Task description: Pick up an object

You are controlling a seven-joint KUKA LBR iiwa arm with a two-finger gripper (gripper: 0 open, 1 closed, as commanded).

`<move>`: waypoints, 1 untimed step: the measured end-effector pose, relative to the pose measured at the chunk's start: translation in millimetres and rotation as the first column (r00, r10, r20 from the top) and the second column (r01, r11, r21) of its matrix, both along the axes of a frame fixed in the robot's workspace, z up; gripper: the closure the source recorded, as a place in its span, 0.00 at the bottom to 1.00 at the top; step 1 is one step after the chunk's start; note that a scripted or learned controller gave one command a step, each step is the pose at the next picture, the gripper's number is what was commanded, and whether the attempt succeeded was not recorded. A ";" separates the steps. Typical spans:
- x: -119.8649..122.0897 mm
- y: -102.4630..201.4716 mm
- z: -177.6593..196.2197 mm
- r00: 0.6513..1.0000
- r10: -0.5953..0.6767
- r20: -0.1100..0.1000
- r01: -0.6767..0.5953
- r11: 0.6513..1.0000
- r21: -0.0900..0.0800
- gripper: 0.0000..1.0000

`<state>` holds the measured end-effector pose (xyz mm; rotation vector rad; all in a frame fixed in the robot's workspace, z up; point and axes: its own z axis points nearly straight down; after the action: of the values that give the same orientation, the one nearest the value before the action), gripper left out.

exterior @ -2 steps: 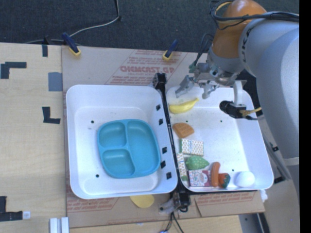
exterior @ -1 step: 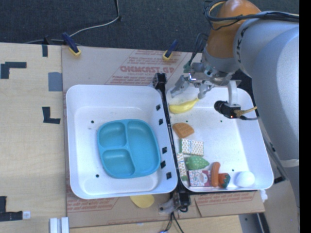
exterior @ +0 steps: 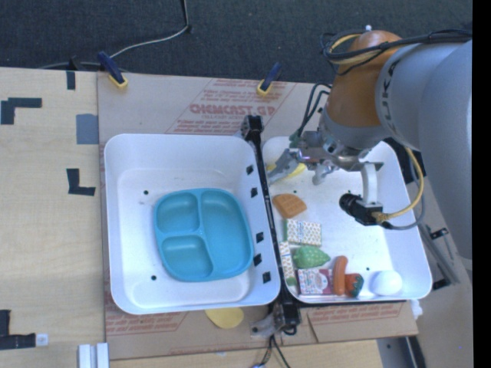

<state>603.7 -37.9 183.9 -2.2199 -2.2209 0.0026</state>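
My gripper (exterior: 301, 169) hangs low over the far left part of the right bin (exterior: 399, 236), its fingers spread open. A small yellow item (exterior: 295, 172) lies on the bin floor just under and between the fingers, and I cannot tell whether they touch it. Just in front of the gripper lies an orange-brown bread-like piece (exterior: 289, 204). Nearer the front are a checkered box (exterior: 304, 232), a green item (exterior: 308, 257), a red and white packet (exterior: 312, 280), a red-orange carrot-like piece (exterior: 341, 274) and a white egg (exterior: 386, 283).
The left bin (exterior: 126, 205) holds a blue divided plate (exterior: 203, 232). A black divider (exterior: 261, 198) separates the bins. A black fitting with a yellow cable (exterior: 362, 207) hangs off the arm over the right bin. A yellow disc (exterior: 224, 317) lies outside, on the cardboard in front.
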 end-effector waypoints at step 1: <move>5.1 -17.6 -0.2 1.000 0.001 0.000 -0.001 1.000 0.000 0.00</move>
<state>608.8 -55.5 183.8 -2.2189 -2.2222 0.0022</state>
